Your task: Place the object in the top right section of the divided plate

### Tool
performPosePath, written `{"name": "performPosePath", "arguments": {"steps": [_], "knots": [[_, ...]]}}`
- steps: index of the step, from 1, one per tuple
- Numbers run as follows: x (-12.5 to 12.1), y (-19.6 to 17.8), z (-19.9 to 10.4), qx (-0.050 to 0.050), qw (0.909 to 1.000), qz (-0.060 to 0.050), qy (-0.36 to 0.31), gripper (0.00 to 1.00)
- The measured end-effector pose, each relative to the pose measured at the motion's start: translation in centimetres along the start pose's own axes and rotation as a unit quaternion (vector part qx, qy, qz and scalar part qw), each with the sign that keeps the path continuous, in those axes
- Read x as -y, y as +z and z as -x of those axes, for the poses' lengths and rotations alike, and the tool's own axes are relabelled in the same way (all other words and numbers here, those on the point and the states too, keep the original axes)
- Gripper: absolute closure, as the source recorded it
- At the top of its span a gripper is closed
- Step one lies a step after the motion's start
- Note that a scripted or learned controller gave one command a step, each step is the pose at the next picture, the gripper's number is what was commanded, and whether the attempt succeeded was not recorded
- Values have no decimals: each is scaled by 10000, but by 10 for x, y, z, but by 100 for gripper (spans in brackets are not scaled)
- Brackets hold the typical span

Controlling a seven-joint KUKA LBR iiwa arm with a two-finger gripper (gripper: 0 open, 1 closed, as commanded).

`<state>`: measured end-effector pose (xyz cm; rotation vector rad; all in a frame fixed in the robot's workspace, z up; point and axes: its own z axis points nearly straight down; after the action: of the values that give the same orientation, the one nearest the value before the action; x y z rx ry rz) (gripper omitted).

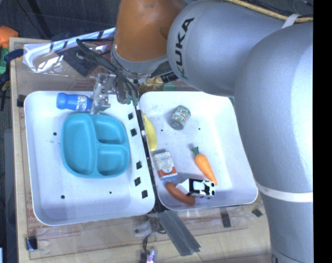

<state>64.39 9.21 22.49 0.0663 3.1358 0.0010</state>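
**My end effector by the blue plate**

My end effector (103, 95) hangs over the top edge of the left bin (40, 163), just above the top right corner of the blue plate (96, 146). It is shiny metal and looks small under my big grey arm (248, 53) with its orange band (141, 23). I cannot tell if it is spread or pressed together.

A blue bottle (72, 101) lies on its side right next to my end effector, on its left, near the top of the plate. I cannot tell if it touches me. The plate is smooth plastic with round corners and three hollow parts: one long part on the left and two smaller ones on the right.

The right bin (234, 147) holds more things. A small tin can (180, 116) lies tilted near the top. A yellow banana (149, 133) lies along the left wall. Below it is a little box (165, 164) with an orange bottom. An orange carrot (203, 166) with a green tip lies to its right. A red-brown sausage (179, 193) and a black and white toy cow (202, 188) sit at the bottom, close together.

Both bins are white, shallow and smooth. They rest side by side on a wooden surface (232, 240). Clear plastic wrap (45, 56) lies behind the left bin.
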Motion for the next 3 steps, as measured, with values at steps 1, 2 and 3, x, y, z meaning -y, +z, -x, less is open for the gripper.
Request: {"name": "performPosePath", "arguments": {"steps": [1,2,3], "knots": [[-50,114,-14,-3,9895,-14,-1447,100],[-8,117,-116,179,9491,18,-3145,100],[-4,123,-118,125,9498,-7,-3127,0]]}}
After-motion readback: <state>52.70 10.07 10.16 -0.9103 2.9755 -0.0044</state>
